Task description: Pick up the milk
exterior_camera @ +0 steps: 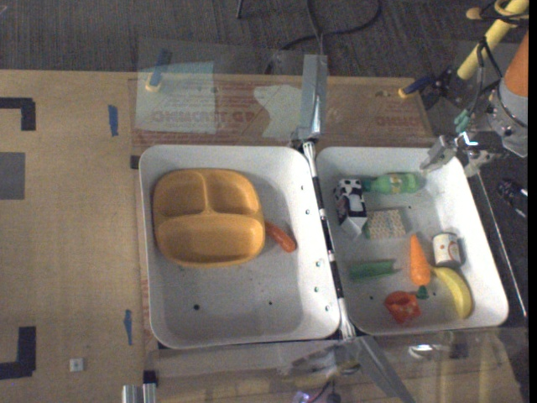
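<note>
Well, the milk (351, 203) is a small carton with a black-and-white cow pattern, lying in the right bin (487, 250) near its upper left corner, close to the wall it shares with the left bin (226, 309). I judge it light, stiff-sided and boxy, probably toy plastic, so its flat sides should suit my grip best. Just beside the milk sit a green bottle (394, 182) and a speckled grey block (386, 223); further from it lie a glossy carrot (419, 259), a banana (454, 290) and a red pepper (403, 306). My pincer (456, 149) hovers well apart from the milk, over the bin's upper right corner, fingers spread and empty.
</note>
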Robot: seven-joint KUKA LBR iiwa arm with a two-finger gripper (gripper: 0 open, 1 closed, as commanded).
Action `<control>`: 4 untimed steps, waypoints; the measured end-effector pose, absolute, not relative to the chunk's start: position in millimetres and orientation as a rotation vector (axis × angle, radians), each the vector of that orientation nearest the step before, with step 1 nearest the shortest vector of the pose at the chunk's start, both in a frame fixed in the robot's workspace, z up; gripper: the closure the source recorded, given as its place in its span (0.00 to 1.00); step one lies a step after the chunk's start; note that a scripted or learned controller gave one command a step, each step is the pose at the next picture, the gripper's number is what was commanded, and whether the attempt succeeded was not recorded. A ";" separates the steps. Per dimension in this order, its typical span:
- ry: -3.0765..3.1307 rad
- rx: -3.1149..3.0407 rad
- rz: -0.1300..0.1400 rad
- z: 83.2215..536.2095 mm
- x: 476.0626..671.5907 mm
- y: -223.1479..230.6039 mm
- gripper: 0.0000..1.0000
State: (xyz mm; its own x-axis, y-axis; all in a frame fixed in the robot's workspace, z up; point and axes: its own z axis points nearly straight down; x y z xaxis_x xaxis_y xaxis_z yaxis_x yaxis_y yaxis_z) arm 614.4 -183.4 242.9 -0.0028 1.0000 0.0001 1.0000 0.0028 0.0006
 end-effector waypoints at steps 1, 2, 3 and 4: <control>2.204 2.235 0.003 102.2 617.0 -121.5 0.00; 1.905 2.490 0.010 89.1 574.8 -98.0 0.00; 1.897 2.496 0.013 98.4 574.9 -100.2 1.00; 1.815 2.564 -0.001 258.1 600.1 -37.2 1.00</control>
State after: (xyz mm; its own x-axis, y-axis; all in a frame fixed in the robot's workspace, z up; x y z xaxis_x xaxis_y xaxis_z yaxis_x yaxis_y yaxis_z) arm 600.1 -37.2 258.1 0.3324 0.9431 -0.0007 0.9431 -0.3324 0.0001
